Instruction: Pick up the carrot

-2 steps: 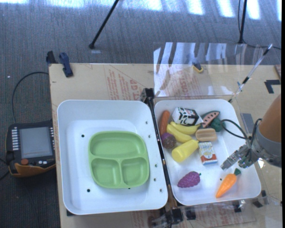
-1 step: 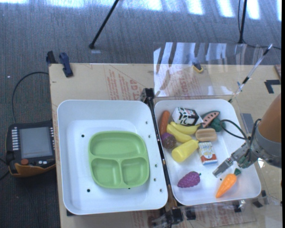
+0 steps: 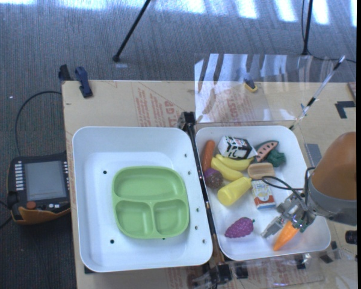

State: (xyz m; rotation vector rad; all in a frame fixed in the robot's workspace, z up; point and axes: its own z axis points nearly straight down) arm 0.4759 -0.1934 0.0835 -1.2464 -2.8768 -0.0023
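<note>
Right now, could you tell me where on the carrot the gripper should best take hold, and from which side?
The carrot lies tilted in the right bin's near-right corner, pointed tip toward the front rim, thick end up under the gripper. Probably grip across the thicker upper half, from straight above, fingers spanning its narrow width; the bin wall crowds a sideways approach.

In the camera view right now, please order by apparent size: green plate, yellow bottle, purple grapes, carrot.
1. green plate
2. yellow bottle
3. purple grapes and carrot: look alike; the gripper partly covers the carrot.
</note>
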